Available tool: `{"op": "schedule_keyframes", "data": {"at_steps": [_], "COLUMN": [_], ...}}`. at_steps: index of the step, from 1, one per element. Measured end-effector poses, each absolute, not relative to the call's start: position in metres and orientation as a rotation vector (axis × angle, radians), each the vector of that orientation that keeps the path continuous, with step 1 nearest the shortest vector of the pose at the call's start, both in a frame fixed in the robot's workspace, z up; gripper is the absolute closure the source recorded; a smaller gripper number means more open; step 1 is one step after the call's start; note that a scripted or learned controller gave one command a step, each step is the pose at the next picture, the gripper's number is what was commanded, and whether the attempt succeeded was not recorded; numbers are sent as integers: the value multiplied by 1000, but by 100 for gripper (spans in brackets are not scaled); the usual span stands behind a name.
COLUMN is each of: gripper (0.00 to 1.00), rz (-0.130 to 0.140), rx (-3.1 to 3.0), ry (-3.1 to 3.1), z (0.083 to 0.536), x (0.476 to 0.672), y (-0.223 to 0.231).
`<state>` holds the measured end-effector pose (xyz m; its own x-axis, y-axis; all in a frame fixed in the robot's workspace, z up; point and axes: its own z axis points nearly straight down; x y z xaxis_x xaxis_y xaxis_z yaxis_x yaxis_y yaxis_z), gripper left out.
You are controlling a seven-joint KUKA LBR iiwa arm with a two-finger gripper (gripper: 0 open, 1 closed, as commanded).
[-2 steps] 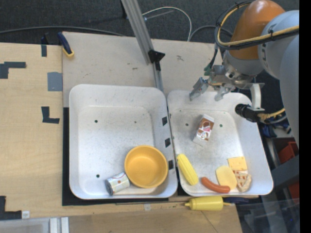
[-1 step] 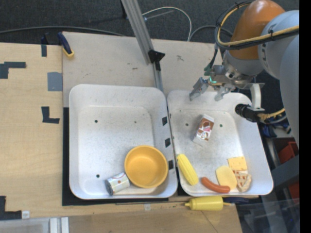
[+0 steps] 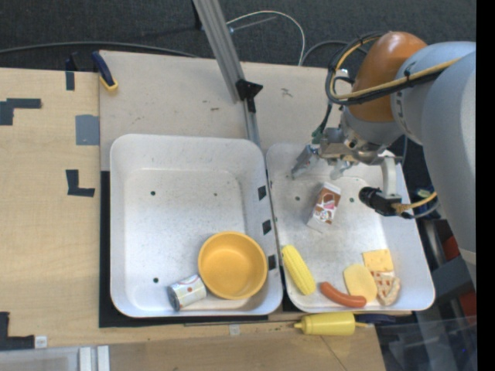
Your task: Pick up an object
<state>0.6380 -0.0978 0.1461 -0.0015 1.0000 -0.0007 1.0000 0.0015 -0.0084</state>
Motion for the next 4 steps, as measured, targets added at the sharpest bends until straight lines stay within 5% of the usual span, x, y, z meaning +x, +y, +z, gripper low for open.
{"op": "schedule_keyframes", "data": {"at_steps": [1,2,4], "gripper": [0,100,100], "rz": [9,3,-3], "rx": [-2216,-2217,-2222], "ry": [-2221,-2225,-2225], "z": [92,105,193], "x": [636,638,641], "y": [-97,-96,-106]}}
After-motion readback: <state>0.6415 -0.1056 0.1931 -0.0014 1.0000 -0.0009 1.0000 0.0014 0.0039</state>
